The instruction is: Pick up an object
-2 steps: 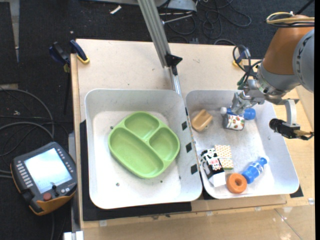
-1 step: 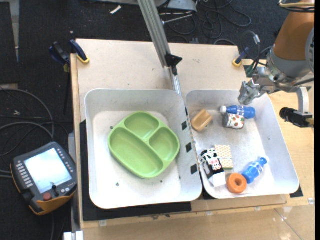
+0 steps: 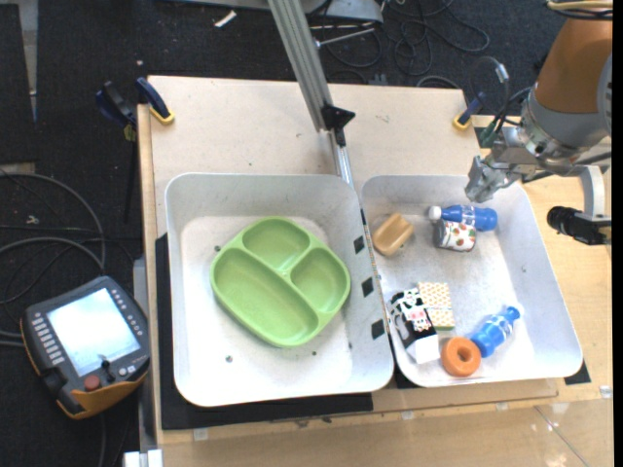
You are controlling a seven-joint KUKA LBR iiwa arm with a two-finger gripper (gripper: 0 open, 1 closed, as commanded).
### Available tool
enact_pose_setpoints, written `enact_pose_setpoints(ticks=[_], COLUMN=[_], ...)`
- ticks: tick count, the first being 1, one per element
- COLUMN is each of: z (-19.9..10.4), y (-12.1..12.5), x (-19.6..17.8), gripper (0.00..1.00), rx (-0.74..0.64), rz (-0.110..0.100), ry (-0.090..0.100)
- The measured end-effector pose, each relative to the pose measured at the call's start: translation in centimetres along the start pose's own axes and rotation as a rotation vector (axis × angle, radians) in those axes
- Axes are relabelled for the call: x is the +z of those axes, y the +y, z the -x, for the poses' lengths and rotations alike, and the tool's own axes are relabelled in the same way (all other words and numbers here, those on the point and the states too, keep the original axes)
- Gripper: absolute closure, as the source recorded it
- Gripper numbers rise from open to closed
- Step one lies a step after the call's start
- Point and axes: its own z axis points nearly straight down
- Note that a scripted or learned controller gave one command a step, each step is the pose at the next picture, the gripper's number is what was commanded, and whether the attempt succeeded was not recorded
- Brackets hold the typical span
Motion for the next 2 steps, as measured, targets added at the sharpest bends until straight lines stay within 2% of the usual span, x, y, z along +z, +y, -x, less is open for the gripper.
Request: enact_pose_setpoints(ticks=[1,2], z=[-5.8,-10.8], y=[1.2,1.4], x=[-0.3,-1.0], gripper=[1.0,1.0], rx=[-0.006,-0.005], rz=[0.0,-0.001], ry=[0.002,0.002])
